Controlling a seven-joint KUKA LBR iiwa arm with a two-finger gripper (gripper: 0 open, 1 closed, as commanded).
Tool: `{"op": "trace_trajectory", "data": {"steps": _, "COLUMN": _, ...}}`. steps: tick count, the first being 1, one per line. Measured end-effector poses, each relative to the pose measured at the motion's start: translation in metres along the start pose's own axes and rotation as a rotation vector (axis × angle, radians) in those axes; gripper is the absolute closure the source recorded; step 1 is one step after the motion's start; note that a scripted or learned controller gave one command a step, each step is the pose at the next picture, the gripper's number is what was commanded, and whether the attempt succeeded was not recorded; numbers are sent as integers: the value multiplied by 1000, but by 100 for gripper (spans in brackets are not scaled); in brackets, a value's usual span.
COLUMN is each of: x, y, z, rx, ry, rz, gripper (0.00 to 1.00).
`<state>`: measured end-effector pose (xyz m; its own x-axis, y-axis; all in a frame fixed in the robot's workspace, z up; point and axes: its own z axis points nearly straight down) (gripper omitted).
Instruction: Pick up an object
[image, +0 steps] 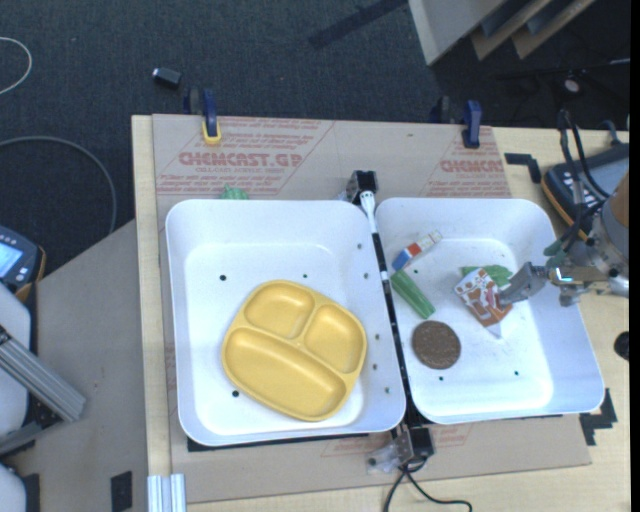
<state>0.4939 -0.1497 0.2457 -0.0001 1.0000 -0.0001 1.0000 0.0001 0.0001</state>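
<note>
Camera view cuts off most of the arm at the right edge; we see the gripper (510, 291) low in the right bin (530, 395), its tip at a crinkled red-and-white packet (482, 293). Whether it grasps the packet, we cannot tell. Nearby lie a green stick (411, 294), a flat brown disc (437, 344) and a small blue-and-white tube (415, 250). A glossy yellow divided tray (293, 347) sits in the left bin (200, 300).

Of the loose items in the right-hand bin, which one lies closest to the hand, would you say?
The red-and-white packet: the hand sits right at its edge, while the brown disc, green stick and blue-capped tube lie farther left.
</note>
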Motion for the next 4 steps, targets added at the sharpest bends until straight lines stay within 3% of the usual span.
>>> {"op": "trace_trajectory", "data": {"steps": 1, "x": 0, "y": 1, "z": -11, "rx": -3, "ry": -1, "rz": -1, "gripper": 100}}
{"op": "trace_trajectory", "data": {"steps": 2, "x": 101, "y": 0, "z": -27, "rx": -2, "ry": 4, "rz": -11, "gripper": 100}}
{"op": "trace_trajectory", "data": {"steps": 3, "x": 277, "y": 22, "z": -84, "rx": -9, "ry": 5, "rz": -17, "gripper": 100}}
{"op": "trace_trajectory", "data": {"steps": 4, "x": 202, "y": -18, "z": 22, "rx": 15, "ry": -2, "rz": 8, "gripper": 100}}
